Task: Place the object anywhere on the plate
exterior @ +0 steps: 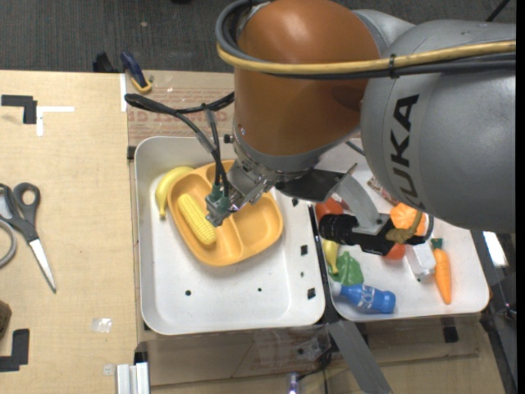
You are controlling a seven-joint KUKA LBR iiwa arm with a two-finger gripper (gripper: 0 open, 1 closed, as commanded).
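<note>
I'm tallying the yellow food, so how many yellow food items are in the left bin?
2. A corn cob lies in the yellow plate, under the gripper. A banana lies along the plate's upper-left rim. The arm could hide others.

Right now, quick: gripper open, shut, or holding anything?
Gripper: cannot be told. It sits low over the yellow plate, right beside the corn cob, and the wrist hides its tip.
</note>
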